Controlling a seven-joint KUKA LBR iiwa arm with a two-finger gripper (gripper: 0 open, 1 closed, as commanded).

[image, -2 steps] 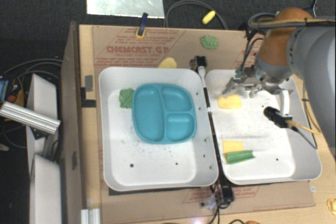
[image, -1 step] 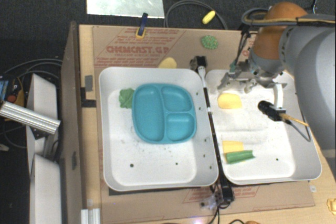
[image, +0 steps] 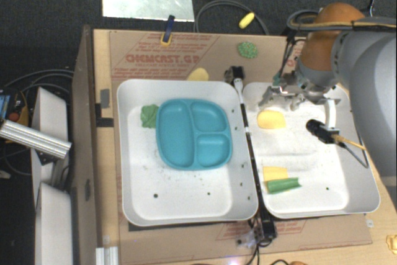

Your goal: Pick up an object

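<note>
The right bin (image: 356, 192) holds a rounded yellow object (image: 271, 119) near its far left corner. Near its front left lie a yellow block (image: 275, 172) and a green piece (image: 283, 184), touching each other. My gripper (image: 284, 96) hangs over the far end of the right bin, just behind the rounded yellow object and close above it. In the left bin (image: 139, 195) a blue divided plate (image: 192, 133) sits in the middle. A small green leafy piece (image: 149, 115) lies against the plate's left edge.
Behind the bins, on the cardboard, lie a yellow piece (image: 198, 74), a green round piece (image: 248, 49) and a blue and yellow clip (image: 169, 31). The grey arm (image: 366, 65) covers the right bin's far right corner. A ridge (image: 248, 146) divides the bins.
</note>
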